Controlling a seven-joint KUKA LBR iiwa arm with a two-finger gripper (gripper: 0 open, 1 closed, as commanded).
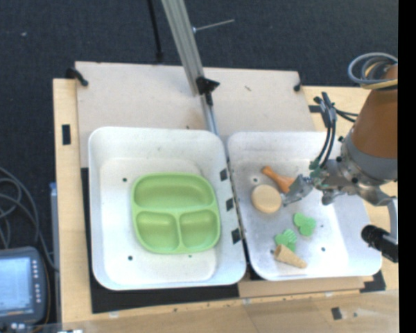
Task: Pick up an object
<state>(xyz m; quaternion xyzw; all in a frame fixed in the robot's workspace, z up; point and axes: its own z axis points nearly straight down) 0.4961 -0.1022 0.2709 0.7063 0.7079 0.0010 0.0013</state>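
Now: two white bins side by side on wood bench (66, 207), dark floor around. Left bin (111, 151) holds green divided plate (175, 212), three compartments, lying flat near middle, nothing in compartments.

Right bin (347, 252) holds the small stuff. Round tan disc (267, 200) at upper-left of centre, flat. Orange carrot-shaped pc (279, 179) just above/right of disc, slanted, lower end near disc's edge; touching or not, can't tell. Green leafy pc (304, 223) below and right of disc, apart from it. Second green pc (287, 238) lower left of that one, close beside it. Tan cone-shaped pc (290, 257) at bin's front, tip pointing right, upper end touching or under second green pc.

Arm in from right, orange band (378, 120) above grey wrist (367, 164), cables (327, 127) looping along its left side. Gripper (297, 190) low over right bin, pointing left, tip just right of tan disc and just below carrot pc. Claw state: can't tell, too small and blurred at the tip. Nothing seen clamped in it. All pcs lying on bin floor, none lifted.

Elsewhere: slanted metal rail (182, 33) running from top down to gap between bins. Grey screen unit (12, 283) at bottom-left w/ cables on floor.
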